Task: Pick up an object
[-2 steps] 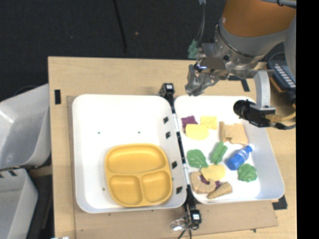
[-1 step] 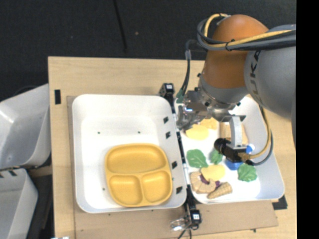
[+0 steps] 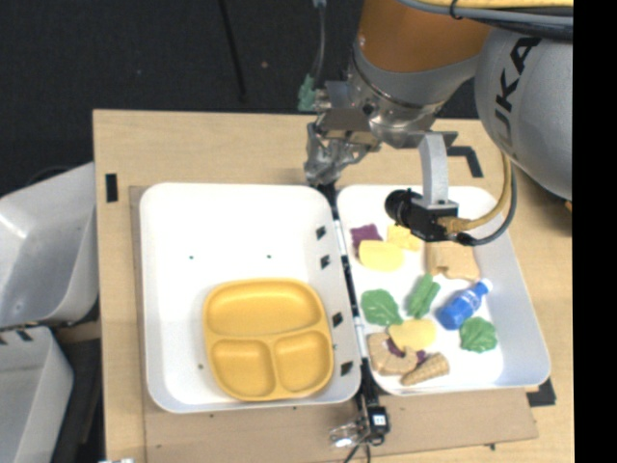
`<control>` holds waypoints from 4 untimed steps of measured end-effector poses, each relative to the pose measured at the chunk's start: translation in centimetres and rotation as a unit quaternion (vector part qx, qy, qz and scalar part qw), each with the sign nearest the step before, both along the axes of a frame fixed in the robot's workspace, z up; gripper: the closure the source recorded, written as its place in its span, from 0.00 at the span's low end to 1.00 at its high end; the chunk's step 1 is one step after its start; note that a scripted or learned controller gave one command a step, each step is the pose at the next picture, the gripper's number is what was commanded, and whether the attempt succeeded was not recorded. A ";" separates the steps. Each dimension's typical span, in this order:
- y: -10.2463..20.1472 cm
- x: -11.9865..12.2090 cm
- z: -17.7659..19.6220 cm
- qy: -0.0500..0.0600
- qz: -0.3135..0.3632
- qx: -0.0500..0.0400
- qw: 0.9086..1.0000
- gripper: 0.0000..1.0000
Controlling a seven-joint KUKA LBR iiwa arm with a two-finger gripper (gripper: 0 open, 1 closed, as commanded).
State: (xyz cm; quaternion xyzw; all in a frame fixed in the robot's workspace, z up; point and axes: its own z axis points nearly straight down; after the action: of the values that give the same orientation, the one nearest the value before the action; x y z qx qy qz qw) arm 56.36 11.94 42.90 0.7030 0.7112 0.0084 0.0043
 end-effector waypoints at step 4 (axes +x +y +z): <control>10.1 -6.3 -25.3 0.016 -0.006 -0.006 1.000 1.00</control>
State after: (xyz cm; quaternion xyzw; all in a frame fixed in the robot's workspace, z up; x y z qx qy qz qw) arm 50.08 22.02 17.59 0.7071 0.7071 -0.0077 -0.0030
